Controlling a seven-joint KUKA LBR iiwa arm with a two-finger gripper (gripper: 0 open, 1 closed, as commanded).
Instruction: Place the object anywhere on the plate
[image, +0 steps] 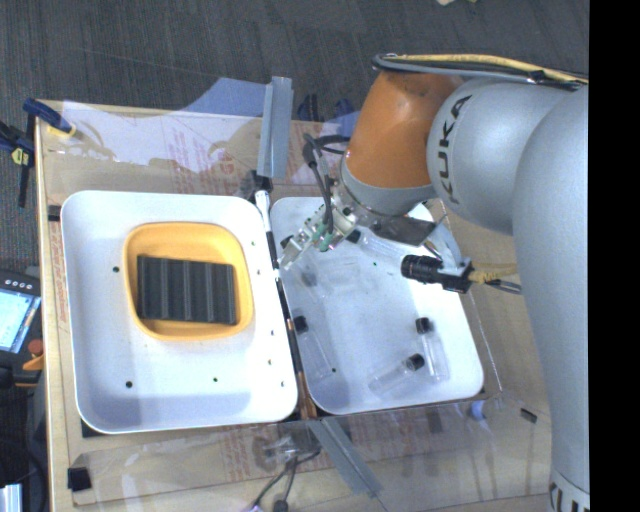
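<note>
The grey arm (500, 150) with its orange band (395, 130) reaches in from the right of the frame and hangs over the upper part of the right bin (460, 385). Its pincer (318, 235) sits near the upper left corner of that bin, close to the seam between the 2 bins. The wrist blocks the view of it, so I cannot tell how far it is open, nor whether it has anything in its grasp.

The plate (185, 240) is a yellow one with rounded corners, lying in the left bin (100, 400) at centre left of the frame, and a dark ribbed rack-like piece (188, 290) rests on its middle. The right bin carries small clear vial-like objects with dark caps: 1 (425, 352) toward its lower right, another (390, 375) just beside it lower down, and a dim clear piece (310, 355) along its left wall. Which of them is the task's object is not certain; all lie in the right bin, well apart from the plate.

By my reading, the step in hand is the pick, not the placing. The next move calls for a firm hold on 1 clear vial, a lift above the bin walls, a carry leftward across the seam, and a release over the yellow rim or the dark piece.
</note>
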